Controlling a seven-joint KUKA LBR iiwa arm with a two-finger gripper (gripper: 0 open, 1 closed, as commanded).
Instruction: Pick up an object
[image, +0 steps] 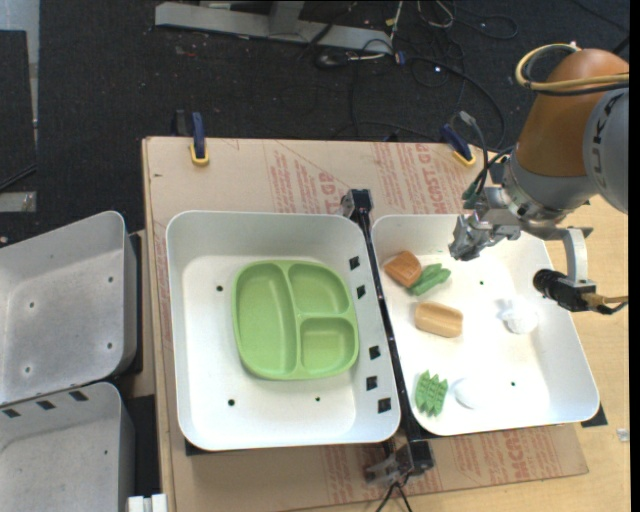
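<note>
Left bin (190, 330): held one green tray (296, 319) with three compartments, lying flat at centre.

Right bin (570, 350): held six loose items.
- Orange-brown block (403, 268), far left, touching a green pod (431, 279) on its right.
- Tan block (439, 320), just near of that pair, lying apart from the rest.
- Green ridged piece (431, 392), near edge, with a white ball (467, 393) just beside it.
- White lump (519, 319), toward the right.

Arm: reached in from the right, orange band above the wrist. Gripper (468, 243) hung over the bin's far part, just right of the orange-brown block and the pod. Nothing was seen between its fingers; whether it was released or clenched cannot be told at this angle.

Step judged: approach, before any grasp. The nearest candidates were the orange-brown block and the pod, but these touched, so closing there risked a glancing hold. The tan block stood free and looked the safer choice: centre over it, align the fingers across its short side, descend straight and close only once low.
</note>
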